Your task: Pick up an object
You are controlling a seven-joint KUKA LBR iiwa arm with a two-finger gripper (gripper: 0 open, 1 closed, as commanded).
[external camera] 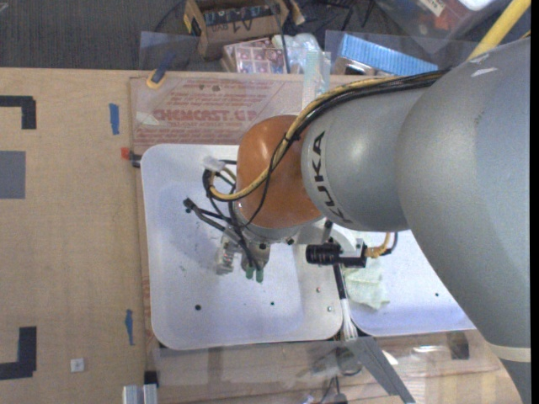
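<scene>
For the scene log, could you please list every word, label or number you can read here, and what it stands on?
"KUKA": on the grey arm, only partly in view.
"CHEMCAST GP": faint red print on the brown sheet behind the bins; the last letters are uncertain.
Print on the boxes beyond the bench: too blurred to read.
</scene>
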